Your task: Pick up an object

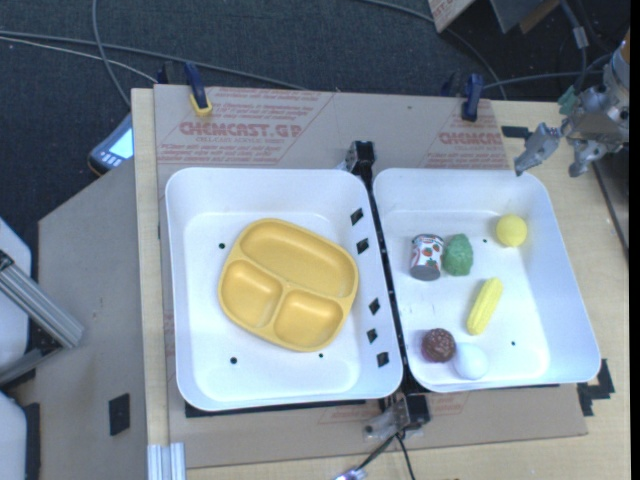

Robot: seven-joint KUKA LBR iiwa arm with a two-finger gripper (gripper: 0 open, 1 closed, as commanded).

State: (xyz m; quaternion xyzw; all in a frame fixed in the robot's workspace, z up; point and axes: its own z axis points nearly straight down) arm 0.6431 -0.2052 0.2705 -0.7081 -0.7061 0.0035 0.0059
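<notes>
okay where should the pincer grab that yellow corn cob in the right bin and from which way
Grip the corn cob across its narrow middle, coming straight down from above. It lies flat and elongated, tilted slightly from the bin's long axis, with free floor on both long sides, so close across its width rather than end to end.

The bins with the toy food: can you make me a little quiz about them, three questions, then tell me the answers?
1. True or false: the yellow divided plate lies in the left bin.
2. What sits right beside the green broccoli on its left side? A) the small can B) the lemon C) the white egg
3. Fill the gap: the pincer hangs above the far ____ corner of the right bin, holding nothing.

Key: 1 true; 2 A; 3 right.
</notes>
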